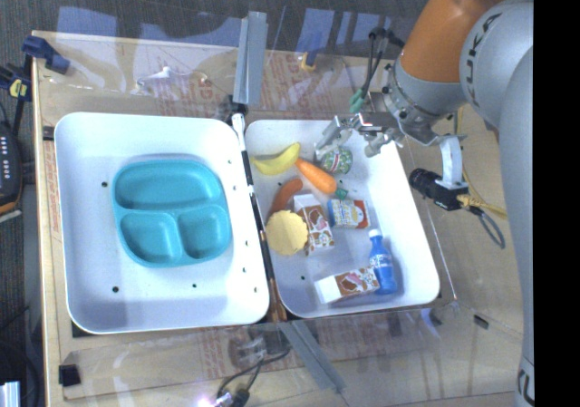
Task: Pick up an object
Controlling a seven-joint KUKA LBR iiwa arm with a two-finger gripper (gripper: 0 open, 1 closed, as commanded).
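Hovering over the back right corner of the right bin (412, 215), gripper (355, 135) looks spread, metal fingers (332, 134) splayed with nothing pinched between them, just above a small green-and-white round thing (338, 160) that could be a can or cup, hard to tell. Sitting right beside that, a carrot (317, 177) lying at a slant, touching or nearly touching the round thing. Left of it a banana (277, 159) near the bin's back left side. Below the carrot, a reddish sausage-looking piece (285, 194) tucked against a yellow round lump (286, 233). Crowded in the middle, two small cartons (314, 223) and (349, 213) side by side. Nearer the front, a blue bottle (381, 265) with a white cap lying next to another carton (347, 285). Over in the left bin (82, 142), just a teal divided tray (172, 211) with three compartments. Grey arm (494, 52) with its orange band coming in from the right, well above the bench (127, 70).
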